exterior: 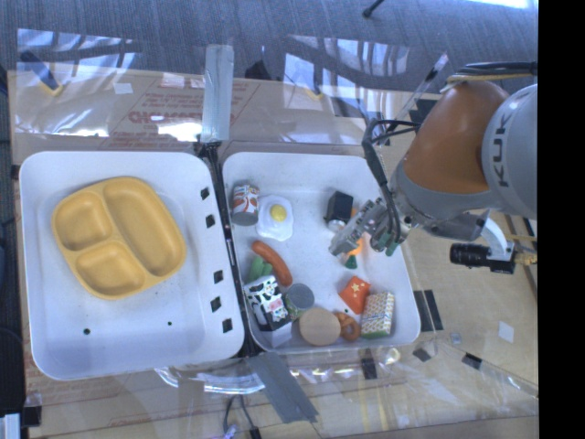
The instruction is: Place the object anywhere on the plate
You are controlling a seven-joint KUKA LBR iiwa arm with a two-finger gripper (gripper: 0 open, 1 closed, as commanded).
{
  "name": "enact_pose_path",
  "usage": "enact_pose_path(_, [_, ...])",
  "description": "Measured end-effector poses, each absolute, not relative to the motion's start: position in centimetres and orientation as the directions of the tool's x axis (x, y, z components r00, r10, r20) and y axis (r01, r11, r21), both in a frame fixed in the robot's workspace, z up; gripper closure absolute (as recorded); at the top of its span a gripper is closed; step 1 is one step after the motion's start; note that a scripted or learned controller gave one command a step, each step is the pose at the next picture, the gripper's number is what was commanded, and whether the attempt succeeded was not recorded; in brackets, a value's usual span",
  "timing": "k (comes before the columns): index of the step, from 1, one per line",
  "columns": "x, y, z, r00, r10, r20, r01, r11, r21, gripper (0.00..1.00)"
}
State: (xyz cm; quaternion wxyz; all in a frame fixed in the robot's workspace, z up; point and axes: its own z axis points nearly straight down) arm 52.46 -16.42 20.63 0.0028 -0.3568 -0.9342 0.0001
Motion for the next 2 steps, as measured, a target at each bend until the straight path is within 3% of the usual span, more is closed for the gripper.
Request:
enact_pose_path(1, [55.5, -6.6, 28.0, -0.783, 0.621, -0.004, 0.621, 0.783, 0.005, 1.00])
enact_pose_path(2, [59.6, 0.2, 22.1, -0.735, 0.678, 0.006, 0.678, 0.735, -0.004, 1.00])
